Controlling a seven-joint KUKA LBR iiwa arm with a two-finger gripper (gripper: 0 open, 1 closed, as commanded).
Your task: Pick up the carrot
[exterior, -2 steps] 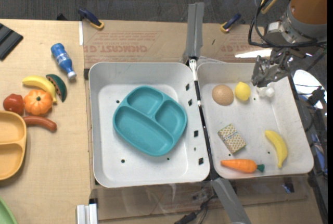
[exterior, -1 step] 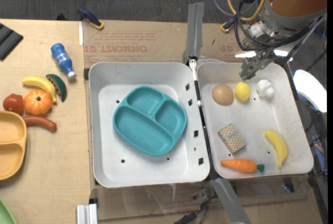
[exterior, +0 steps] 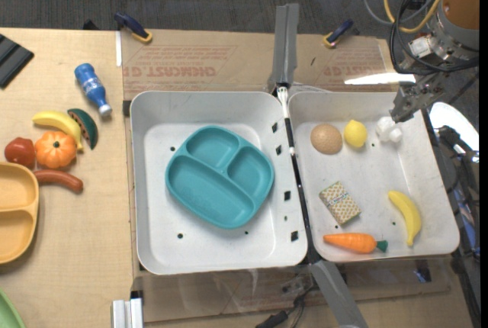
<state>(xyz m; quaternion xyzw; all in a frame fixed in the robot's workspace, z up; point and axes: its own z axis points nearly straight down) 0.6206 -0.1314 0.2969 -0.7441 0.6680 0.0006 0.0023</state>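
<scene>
Camera view shows our gripper [exterior: 404, 107] far from the carrot [exterior: 352, 242], grip unclear, and we might bump the banana [exterior: 406, 217] nearby.

carrot [exterior: 354, 242] (front edge), right bin [exterior: 435, 166]

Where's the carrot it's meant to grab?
The carrot lies along the near edge of the right-hand bin, just below a small patterned box and left of the banana.
</scene>
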